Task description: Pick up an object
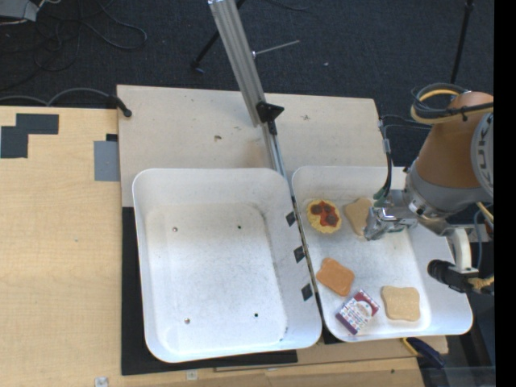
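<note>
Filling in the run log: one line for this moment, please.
gripper low in right bin, at tan piece | beside: tart | untouched: orange piece, packet, toast

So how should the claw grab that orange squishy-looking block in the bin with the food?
Probably straight from above, pinching the orange rounded block across its two longer sides. It lies flat and tilted on the floor of the right white bin, with bare space all round it, so the claw should turn to match that tilt.
</note>
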`<action>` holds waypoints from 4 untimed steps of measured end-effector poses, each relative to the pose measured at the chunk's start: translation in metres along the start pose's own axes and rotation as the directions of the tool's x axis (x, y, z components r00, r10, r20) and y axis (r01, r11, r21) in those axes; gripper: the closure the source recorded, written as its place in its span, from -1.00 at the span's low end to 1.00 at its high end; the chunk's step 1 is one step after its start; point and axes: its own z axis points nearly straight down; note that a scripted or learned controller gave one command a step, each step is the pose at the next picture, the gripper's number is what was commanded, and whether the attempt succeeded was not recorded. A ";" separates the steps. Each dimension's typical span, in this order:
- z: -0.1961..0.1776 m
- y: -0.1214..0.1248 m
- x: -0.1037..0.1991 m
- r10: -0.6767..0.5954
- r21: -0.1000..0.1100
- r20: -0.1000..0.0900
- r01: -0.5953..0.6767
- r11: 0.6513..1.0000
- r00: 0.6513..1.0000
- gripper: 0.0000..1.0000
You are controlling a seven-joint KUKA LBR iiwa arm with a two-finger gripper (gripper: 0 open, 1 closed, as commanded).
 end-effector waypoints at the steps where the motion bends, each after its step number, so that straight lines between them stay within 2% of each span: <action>1: -0.045 0.001 -0.001 0.000 -0.001 0.000 0.000 1.000 1.000 1.00; 2: -0.039 0.005 0.054 -0.004 0.005 -0.003 0.004 1.000 1.000 1.00; 3: -0.052 0.013 0.112 -0.005 0.003 -0.003 0.005 1.000 1.000 1.00; 4: -0.050 0.028 0.154 -0.003 0.004 -0.002 0.003 1.000 1.000 1.00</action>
